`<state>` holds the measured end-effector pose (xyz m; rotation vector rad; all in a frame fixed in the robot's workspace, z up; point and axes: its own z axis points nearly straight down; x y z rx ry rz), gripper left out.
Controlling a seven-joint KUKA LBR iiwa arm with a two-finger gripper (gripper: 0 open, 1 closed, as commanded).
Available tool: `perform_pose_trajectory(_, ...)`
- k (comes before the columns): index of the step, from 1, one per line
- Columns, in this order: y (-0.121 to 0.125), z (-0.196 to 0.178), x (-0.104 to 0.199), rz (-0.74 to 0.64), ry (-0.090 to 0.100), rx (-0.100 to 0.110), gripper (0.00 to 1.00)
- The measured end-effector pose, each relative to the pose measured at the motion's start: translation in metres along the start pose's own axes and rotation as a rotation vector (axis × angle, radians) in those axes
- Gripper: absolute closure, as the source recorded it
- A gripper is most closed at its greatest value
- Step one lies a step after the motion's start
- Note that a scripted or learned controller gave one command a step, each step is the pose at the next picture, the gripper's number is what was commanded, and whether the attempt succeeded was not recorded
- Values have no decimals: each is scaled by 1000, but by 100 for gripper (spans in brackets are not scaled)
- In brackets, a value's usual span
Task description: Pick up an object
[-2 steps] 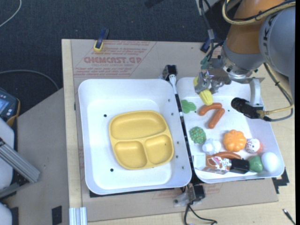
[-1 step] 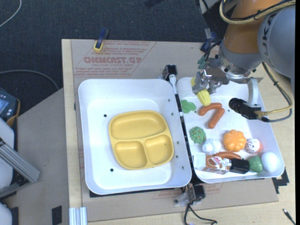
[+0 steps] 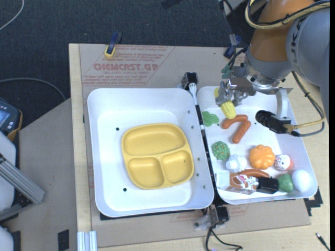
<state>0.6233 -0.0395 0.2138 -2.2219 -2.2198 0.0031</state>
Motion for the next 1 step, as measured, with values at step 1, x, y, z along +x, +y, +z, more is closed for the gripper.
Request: perform_pose_trajectory(1,8,-6,5,-2,0,-6,100)
